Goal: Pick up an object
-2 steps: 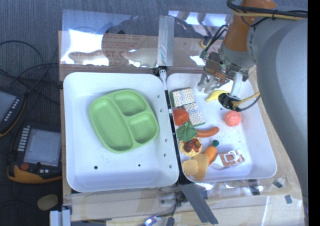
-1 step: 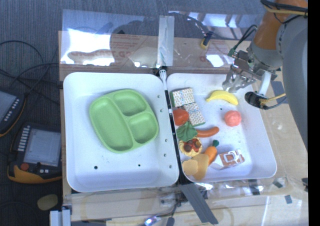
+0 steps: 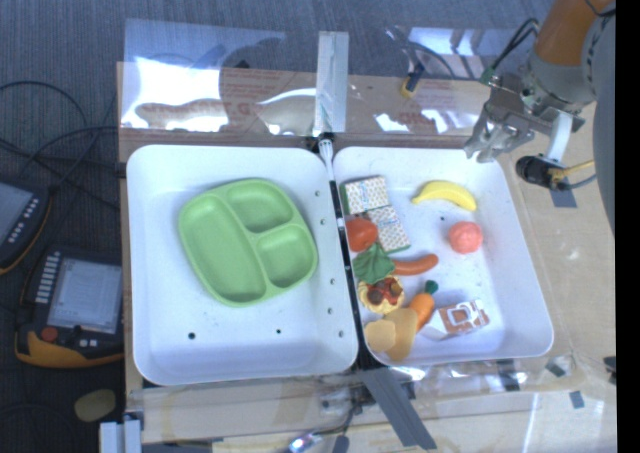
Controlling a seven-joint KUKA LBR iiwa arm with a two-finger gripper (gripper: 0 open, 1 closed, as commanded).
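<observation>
The right bin holds several toy foods: a yellow banana, a pink-red ball, a checkered box, a red tomato, a red sausage, a carrot, a tan pear-like piece and a small white-and-orange packet. My gripper hangs over the bin's far right corner, above and to the right of the banana. It is open, with nothing between its fingers.
The left bin holds a green divided plate. A raised divider separates the two bins. Behind them stands a shiny metal wall. Cables and a handheld pendant lie left of the bench.
</observation>
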